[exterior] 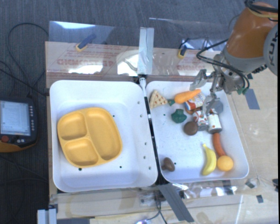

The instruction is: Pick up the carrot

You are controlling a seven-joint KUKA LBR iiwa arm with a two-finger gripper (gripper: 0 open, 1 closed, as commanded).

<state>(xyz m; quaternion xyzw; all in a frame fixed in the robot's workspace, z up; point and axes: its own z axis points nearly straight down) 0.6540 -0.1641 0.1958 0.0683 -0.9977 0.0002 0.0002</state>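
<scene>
I see the carrot (187, 96) lying in the far part of the right bin (238, 171), just right of the cheese wedge (157, 99). The gripper (208, 83) hangs above the far right of this bin, its fingers spread apart (nothing between them), near the carrot's right end. A yellow plate (88, 136) sits in the left bin (60, 176).
</scene>
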